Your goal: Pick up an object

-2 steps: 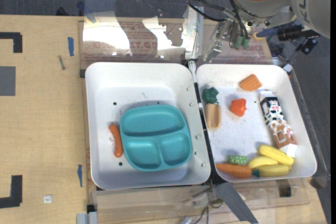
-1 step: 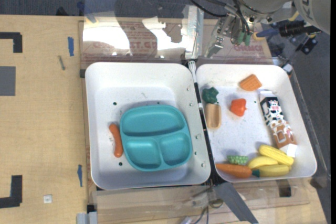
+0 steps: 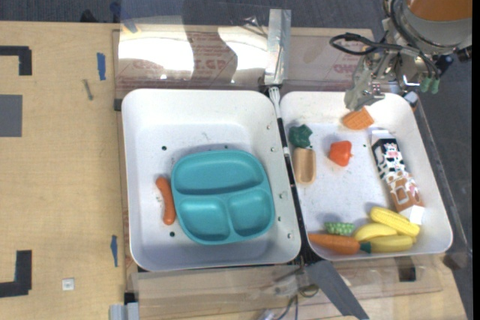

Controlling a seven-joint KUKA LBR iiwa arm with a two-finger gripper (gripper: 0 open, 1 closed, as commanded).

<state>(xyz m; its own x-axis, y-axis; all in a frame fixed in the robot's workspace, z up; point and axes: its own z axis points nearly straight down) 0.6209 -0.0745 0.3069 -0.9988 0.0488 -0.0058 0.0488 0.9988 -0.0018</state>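
Note:
My gripper [image 3: 365, 95] hangs over the far right corner of the right bin [image 3: 435, 240], under the grey wrist with its orange band. An orange wedge-shaped piece [image 3: 358, 118] sits directly below the gripper's tip, touching or nearly touching it; I cannot tell whether it is gripped or lying on the bin floor. Other items lie in the right bin: a red-orange piece [image 3: 340, 153], a dark green piece [image 3: 301, 135], a hot dog bun [image 3: 304, 165], a cow-patterned carton [image 3: 388, 156] and yellow bananas [image 3: 386, 228].
A carrot [image 3: 334, 242] and green peas [image 3: 339, 227] lie by the right bin's near edge, and a brown packet [image 3: 403, 192] by its right wall. The left bin [image 3: 142, 116] holds a teal divided plate [image 3: 223, 195] and an orange sausage [image 3: 166, 200]. Cables hang near the wrist.

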